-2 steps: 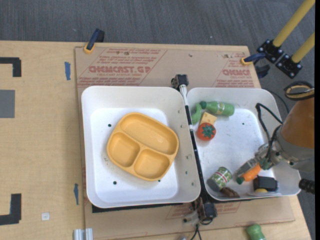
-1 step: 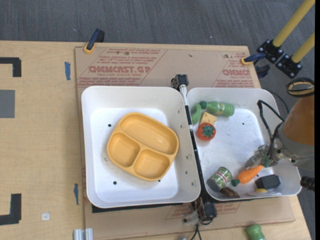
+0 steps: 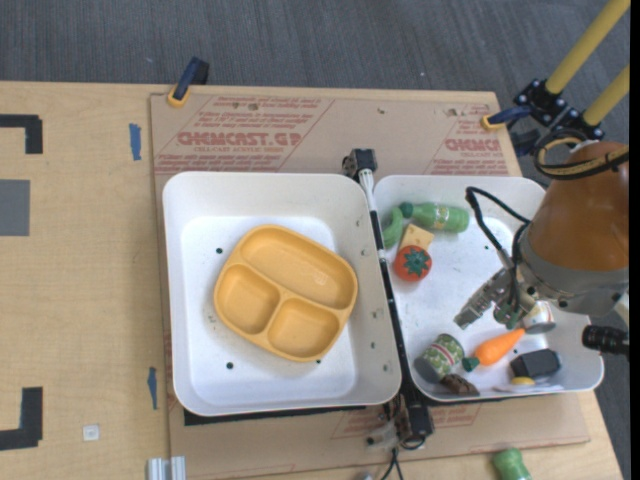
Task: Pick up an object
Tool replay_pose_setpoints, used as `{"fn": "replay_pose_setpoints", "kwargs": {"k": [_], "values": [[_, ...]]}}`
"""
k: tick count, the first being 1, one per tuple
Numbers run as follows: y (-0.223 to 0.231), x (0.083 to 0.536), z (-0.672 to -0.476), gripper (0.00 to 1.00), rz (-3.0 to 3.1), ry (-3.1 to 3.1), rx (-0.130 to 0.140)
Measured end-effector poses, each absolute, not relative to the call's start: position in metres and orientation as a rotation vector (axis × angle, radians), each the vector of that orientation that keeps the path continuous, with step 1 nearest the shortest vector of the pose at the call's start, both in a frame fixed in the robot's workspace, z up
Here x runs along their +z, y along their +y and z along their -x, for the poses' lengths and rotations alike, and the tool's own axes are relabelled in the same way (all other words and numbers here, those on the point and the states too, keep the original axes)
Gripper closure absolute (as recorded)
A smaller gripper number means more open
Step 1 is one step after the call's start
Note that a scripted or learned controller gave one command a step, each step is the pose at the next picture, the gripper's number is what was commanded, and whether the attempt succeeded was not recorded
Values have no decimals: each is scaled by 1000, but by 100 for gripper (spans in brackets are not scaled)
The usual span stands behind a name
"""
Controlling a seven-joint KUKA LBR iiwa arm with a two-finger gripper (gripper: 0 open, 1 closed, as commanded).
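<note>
Two white bins sit side by side on the tabletop. Nearest, the right bin holds a carrot just beside the spread, empty claw; centring over the carrot before closing looks best. Farther: tomato, green bottle. The left bin holds a yellow divided plate.

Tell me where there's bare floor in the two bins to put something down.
Left bin: a strip of white floor all round the yellow divided plate, widest along the near edge. Right bin: an open patch mid-floor, between the tomato and the gripper. Crowded along its near edge, where the carrot lies, and at the far-left corner by the green bottle.
</note>
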State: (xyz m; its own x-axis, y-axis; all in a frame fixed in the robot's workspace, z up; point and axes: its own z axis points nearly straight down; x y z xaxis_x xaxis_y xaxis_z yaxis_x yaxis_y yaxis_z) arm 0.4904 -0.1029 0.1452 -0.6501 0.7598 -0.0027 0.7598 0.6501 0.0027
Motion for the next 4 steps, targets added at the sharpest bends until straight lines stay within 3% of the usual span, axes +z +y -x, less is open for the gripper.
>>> {"fn": "replay_pose_setpoints", "kwargs": {"k": [1,2,3,4], "values": [[-14,185,-480,100,-1556,2726,2],[-105,142,-479,100,-1493,2765,0],[-170,213,-480,100,-1178,2908,0],[-171,130,-479,100,-1094,2945,1]]}}
